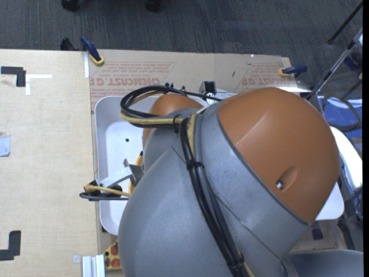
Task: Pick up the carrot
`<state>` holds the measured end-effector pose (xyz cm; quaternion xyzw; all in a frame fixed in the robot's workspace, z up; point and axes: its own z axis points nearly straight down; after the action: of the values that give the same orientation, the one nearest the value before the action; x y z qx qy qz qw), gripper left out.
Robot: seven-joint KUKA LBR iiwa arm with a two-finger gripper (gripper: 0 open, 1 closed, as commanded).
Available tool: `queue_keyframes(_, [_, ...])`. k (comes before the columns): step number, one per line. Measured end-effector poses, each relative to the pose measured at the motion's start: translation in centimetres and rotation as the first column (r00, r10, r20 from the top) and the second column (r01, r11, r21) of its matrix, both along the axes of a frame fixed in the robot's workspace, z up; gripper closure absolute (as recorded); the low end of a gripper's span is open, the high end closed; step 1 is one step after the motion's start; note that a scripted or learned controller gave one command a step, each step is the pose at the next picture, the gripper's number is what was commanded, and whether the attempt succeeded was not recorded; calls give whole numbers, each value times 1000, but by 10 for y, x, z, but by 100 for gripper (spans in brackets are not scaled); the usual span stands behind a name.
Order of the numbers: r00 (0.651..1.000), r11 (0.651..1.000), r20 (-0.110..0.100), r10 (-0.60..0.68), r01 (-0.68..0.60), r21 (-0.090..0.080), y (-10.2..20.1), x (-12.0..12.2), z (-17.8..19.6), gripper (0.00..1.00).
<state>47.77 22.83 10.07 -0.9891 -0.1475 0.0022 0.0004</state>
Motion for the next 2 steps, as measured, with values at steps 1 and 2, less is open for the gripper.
queue_keyframes(1, [997,997,5,-77,77,2,1,0,-2,100])
queue_keyframes(2, [997,997,3,-78,78,0,-1,1,6,100])
